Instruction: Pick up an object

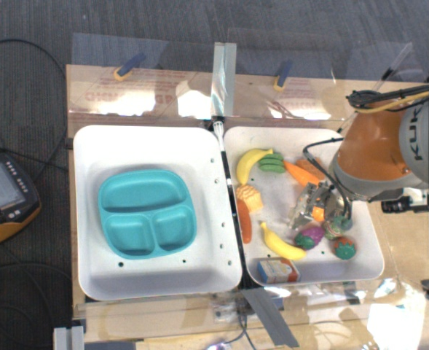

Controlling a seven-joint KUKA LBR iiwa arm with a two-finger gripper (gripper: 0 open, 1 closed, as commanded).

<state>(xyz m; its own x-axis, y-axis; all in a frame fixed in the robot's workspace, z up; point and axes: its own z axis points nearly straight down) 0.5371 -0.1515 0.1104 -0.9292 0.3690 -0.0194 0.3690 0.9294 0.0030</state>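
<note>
While nothing's been lifted yet, here's the layout going from the divider between the two bins (223, 159); left of it sits a teal sectioned tray (147, 211) in the left bin (87, 159), not really in play; just right of the divider there's a big banana (249, 163), a green veggie (272, 163), and a thin red-orange piece lying along the divider (244, 221); further right, a smaller banana (282, 243) and a little carton (276, 270) near the front wall; further right again, the gripper (315, 204) is down among the toys, over a purple eggplant-looking thing (309, 236); honestly can't tell how its jaws stand, too cluttered. My guess for the target is the small banana; looks like light hard plastic, smooth, so probably slippery; long axis runs diagonally, from up near the divider down and away to the right; I'd pinch across the middle, not the tapered ends.
</note>
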